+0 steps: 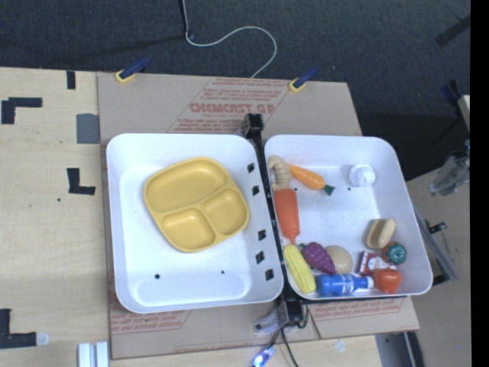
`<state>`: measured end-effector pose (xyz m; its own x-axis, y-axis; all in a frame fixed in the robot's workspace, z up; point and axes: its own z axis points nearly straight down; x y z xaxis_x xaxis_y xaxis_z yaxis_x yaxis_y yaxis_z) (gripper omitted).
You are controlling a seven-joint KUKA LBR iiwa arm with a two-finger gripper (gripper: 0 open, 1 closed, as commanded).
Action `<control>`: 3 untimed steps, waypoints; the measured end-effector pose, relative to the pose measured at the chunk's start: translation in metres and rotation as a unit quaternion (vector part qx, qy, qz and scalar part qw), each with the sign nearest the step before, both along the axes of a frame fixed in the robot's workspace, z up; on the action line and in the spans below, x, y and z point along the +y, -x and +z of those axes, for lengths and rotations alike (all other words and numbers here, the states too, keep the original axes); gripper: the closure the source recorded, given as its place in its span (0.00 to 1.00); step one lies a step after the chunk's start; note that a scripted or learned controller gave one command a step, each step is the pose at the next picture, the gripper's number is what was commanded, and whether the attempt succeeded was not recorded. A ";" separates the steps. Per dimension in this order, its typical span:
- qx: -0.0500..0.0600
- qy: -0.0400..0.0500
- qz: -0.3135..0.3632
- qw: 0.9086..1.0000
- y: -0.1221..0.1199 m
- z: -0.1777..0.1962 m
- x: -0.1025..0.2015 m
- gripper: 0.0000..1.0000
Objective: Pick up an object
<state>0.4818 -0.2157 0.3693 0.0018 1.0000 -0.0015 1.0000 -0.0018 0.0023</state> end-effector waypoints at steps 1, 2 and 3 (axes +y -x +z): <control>0.000 0.000 0.002 1.000 -0.003 0.032 -0.008 1.00; 0.007 -0.003 0.004 1.000 -0.001 -0.059 0.058 1.00; 0.001 -0.002 0.006 1.000 -0.002 -0.043 0.139 1.00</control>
<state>0.4842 -0.0766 0.3267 -0.0102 0.9999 0.0022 0.9999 0.0102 0.0001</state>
